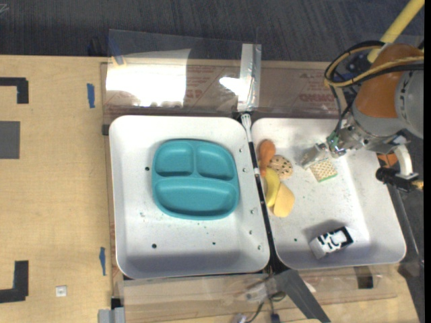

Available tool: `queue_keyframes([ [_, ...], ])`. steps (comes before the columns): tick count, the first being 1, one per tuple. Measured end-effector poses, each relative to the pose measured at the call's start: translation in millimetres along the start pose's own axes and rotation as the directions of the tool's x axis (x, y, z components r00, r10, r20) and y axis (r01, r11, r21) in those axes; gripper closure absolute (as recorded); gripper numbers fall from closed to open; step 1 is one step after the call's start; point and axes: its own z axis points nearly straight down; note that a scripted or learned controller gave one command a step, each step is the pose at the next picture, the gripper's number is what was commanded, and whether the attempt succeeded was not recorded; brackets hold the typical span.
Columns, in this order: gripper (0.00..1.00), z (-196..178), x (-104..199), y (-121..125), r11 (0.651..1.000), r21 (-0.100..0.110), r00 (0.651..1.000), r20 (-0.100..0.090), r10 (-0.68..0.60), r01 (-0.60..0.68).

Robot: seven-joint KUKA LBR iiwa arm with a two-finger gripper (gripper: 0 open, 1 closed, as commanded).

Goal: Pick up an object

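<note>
Two bins sat side by side on the bench [54,180], and the action was all in the right bin [377,241], where the end effector [330,155] was down near the far right part of the floor. It sat right at a small tan waffle-looking square [324,170], touching or just about, so my guess was that's the object it was going for. I honestly couldn't tell whether the tips were spread or pinched (too small and blurry at that spot), and nothing was clearly sitting between them, so I wouldn't call it a hold. To do this step well I'd say it needed to get squarely over the flat square and come straight down, since a thin piece lying flat is easy to skate off or nudge aside. The right bin also held a cluster against its left wall: an orange carrot-like piece [267,149], a speckled cookie-ish round [282,166] touching it, a yellow banana [271,186] and a pale yellow-orange chunk [285,201] just beside that. A small black-and-white item [331,241] lay near the front edge, well apart from the rest. The left bin [128,241] held a teal divided plate [196,179] with three compartments, nothing visibly in them.
</note>
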Motion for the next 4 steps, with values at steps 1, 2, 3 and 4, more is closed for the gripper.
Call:
queue_keyframes([
  [1, 0.00, -2, -16, -35, 0.980, 0.000, 0.980, -0.008, 0.197, -0.197],
  [2, 0.00, -2, 25, -32, 0.987, 0.000, 0.987, -0.001, -0.160, 0.160],
  [3, 0.00, 0, 15, 19, 0.990, 0.000, 0.990, 0.000, -0.141, 0.141],
  [4, 1.00, -12, 15, 21, 0.990, -0.004, 0.990, 0.003, -0.142, 0.142],
])
